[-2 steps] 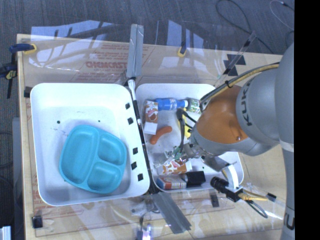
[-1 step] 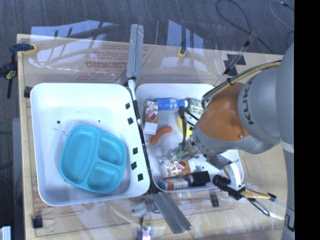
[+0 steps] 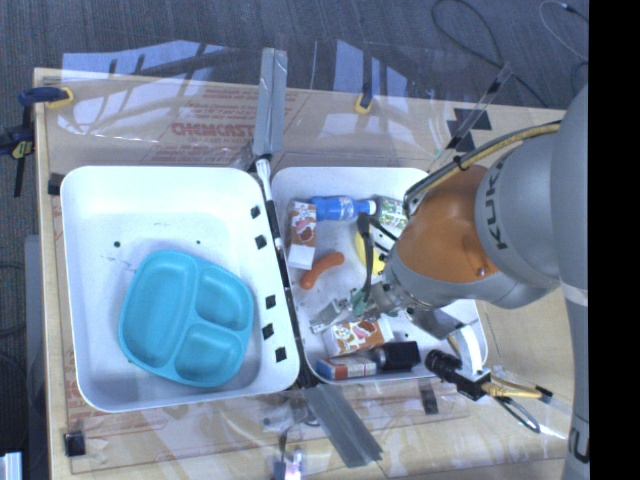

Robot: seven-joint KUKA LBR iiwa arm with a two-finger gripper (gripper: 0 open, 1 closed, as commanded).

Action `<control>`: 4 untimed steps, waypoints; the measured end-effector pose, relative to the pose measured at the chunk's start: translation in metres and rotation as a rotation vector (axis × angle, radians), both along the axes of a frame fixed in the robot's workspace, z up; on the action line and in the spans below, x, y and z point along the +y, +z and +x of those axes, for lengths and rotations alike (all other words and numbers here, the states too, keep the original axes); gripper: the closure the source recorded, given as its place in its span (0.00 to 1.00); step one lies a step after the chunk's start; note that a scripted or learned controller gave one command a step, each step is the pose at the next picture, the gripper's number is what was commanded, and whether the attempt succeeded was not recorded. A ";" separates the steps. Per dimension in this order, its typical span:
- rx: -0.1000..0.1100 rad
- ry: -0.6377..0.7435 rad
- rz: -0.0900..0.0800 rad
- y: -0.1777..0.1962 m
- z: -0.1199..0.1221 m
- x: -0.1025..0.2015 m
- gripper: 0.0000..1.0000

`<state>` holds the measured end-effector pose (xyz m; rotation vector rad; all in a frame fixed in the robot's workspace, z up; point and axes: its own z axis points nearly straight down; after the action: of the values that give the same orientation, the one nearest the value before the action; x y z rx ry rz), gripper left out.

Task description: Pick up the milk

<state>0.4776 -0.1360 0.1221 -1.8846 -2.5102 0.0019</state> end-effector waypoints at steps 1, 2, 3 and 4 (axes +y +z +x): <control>-0.003 0.069 -0.001 0.083 0.000 -0.038 0.00; -0.013 0.344 -0.011 -0.013 0.002 0.010 0.00; -0.002 0.154 -0.001 -0.030 0.039 -0.012 0.00; 0.001 0.025 0.000 -0.031 -0.001 -0.022 0.00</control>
<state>0.4761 -0.1584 0.0909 -1.8520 -2.5326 0.0027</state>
